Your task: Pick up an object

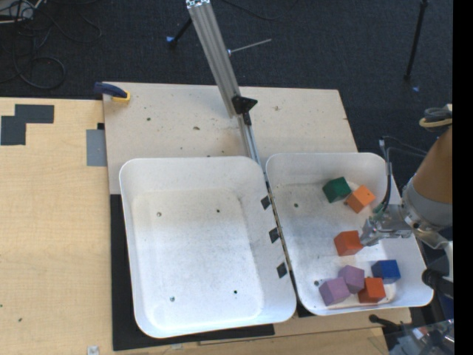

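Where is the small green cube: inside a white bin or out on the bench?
Inside. The small green cube sits on the right white bin's floor, near its far wall.

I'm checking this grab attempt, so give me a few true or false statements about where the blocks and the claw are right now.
1. All the blocks lie in the right bin. True.
2. The green block touches the blue block. False: they lie well apart; green sits beside the orange block.
3. The claw is beside the red block. True.
4. Two purple blocks sit at the bin's far edge. False: they sit near its front edge.
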Robot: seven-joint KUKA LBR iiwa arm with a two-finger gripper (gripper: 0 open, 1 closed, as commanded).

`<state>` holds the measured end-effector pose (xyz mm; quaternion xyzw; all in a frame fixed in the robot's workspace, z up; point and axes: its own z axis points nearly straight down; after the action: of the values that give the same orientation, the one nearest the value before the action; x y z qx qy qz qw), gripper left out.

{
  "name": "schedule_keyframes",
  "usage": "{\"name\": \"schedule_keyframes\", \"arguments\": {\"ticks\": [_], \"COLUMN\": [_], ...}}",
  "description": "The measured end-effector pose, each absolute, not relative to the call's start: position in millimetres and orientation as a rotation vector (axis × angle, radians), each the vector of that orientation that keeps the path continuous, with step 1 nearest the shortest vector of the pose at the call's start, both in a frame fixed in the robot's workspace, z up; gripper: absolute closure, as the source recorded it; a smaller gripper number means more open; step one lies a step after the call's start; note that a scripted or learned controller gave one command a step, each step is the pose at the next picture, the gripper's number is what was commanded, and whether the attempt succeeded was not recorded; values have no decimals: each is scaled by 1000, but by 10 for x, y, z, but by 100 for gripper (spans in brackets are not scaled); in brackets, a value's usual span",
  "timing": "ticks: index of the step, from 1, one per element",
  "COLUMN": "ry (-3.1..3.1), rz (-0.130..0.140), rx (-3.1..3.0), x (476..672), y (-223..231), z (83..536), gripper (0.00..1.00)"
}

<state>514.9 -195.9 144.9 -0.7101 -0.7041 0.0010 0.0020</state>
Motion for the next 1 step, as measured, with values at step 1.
{"name": "schedule_keyframes", "arguments": {"ticks": [1], "ry": [-2225], "rz": [-2], "rx": [-2223], "x": [5176], "y": [-2028], "z": [2060], "gripper": [100]}}
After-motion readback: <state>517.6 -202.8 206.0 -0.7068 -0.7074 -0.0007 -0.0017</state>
